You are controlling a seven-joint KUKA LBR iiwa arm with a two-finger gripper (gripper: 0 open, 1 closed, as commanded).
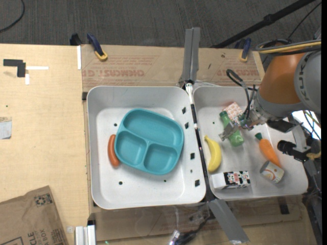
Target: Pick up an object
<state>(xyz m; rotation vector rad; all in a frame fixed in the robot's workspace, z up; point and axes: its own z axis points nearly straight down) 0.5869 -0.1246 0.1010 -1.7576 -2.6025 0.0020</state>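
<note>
Under the gripper [231,132], a green bottle [230,127].

Two white bins sit side by side: the left bin [97,152] and the right bin [291,185].

The left bin holds two things: one teal tray [149,142] with three compartments, and one orange hot dog [113,151].

The right bin holds six loose things: one banana [213,153], one carrot [267,150], one green bottle [231,129], one pink packet [233,109], one black-and-white carton [231,179], and one small tan-and-white item [272,173] too blurred to name.

On the tabletop, two blue-and-yellow clamps: one [97,47] at the left and one [246,49] at the right.

One cardboard piece [30,218] lies at the lower left.
</note>
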